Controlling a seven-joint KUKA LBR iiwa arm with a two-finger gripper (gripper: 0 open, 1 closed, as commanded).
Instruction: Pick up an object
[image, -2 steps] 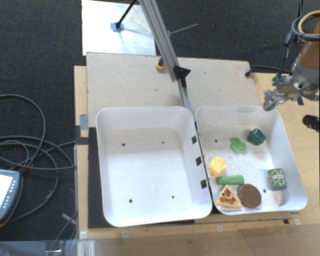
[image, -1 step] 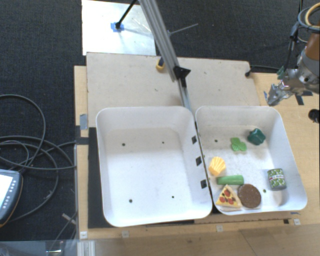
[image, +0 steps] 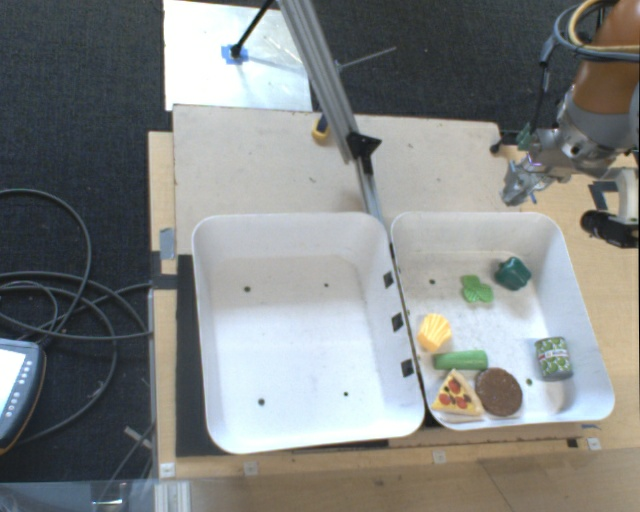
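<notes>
While jaws (image: 520, 190) hover — bin (image: 560, 240) rim below.

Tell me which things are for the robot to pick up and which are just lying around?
For the job: tool; right bin holding teal block, green leaf, yellow shell, green cucumber, pizza slice, brown cookie, green can.

Lying about: left bin, black cables, metal pole.

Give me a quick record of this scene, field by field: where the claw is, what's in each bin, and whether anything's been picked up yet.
claw: above the right white bin's far rim
right bin contents: dark green block, light green leafy piece, yellow shell-shaped toy, green cucumber-like stick, pizza slice toy, brown round disc, small green can
left white bin: beside the right one
pickup: not yet done
</notes>
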